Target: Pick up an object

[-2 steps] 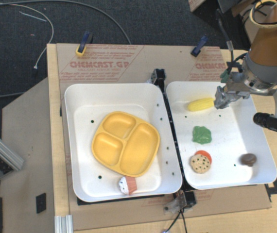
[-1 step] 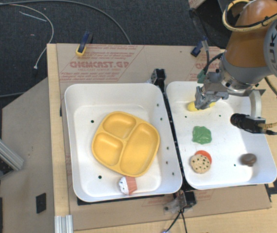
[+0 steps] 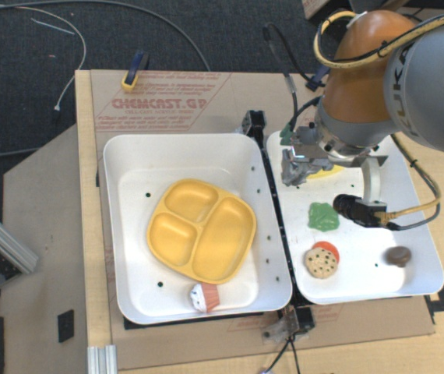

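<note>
My gripper (image 3: 295,174) hangs over the back left part of the right bin (image 3: 421,275), close to the wall between the two bins. A yellow object (image 3: 327,173) peeks out just to its right, mostly hidden under the wrist. In front of it lies a green lumpy object (image 3: 322,216). Nearer the front sit a round tan cookie-like object with a red patch (image 3: 321,260) and a small brown object (image 3: 397,256). Nothing shows between the fingers.
The left bin (image 3: 121,162) holds a yellow divided plate (image 3: 201,229) and a small white and pink object (image 3: 203,297) at its front wall. A blue clip (image 3: 135,70) lies on the cardboard behind the bins.
</note>
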Available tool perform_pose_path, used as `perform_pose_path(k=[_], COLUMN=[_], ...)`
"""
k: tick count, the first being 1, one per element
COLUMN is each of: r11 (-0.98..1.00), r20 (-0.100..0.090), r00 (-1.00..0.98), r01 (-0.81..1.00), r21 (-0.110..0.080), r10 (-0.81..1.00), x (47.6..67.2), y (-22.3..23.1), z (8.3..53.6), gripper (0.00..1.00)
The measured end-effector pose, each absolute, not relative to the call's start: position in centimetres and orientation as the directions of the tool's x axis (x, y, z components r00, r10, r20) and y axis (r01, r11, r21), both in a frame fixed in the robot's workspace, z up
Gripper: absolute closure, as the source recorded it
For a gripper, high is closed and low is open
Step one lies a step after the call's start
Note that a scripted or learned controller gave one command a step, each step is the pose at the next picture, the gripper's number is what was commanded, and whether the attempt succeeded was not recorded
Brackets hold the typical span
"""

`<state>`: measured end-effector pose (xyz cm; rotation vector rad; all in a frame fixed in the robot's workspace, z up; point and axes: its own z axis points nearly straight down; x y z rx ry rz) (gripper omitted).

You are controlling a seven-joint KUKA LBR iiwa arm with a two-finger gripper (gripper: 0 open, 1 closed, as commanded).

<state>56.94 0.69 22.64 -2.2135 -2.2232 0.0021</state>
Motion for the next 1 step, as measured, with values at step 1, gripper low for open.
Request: perform_pose_path(k=[1], r11=[0.007], r20=[0.003], r00=[-0.007], r01=[1.000], r21=[-0.004], r10=[1.000], x=[55.30], y=[6.53], z=[22.22], gripper=[1.00])
